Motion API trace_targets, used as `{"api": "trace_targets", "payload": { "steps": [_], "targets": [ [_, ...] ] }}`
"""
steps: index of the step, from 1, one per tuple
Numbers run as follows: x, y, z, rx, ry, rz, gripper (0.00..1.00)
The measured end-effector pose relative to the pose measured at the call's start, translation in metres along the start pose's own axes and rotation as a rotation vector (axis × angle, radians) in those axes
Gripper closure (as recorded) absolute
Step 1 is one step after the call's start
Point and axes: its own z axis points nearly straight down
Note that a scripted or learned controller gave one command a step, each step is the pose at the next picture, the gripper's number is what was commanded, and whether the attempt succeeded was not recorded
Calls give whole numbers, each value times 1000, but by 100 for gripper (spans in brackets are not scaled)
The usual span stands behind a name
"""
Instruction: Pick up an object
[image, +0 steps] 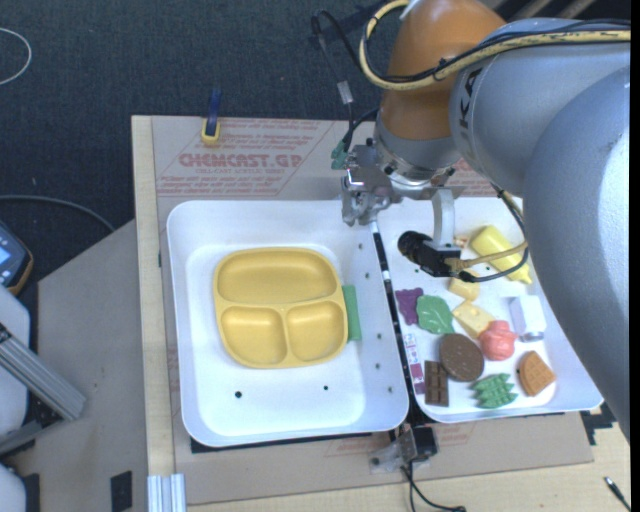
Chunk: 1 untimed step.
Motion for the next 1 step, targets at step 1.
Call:
{"api": "trace_targets", "payload": {
  "steps": [1],
  "targets": [
    [8, -9, -18, -1, 1, 1, 100]
  ]
}}
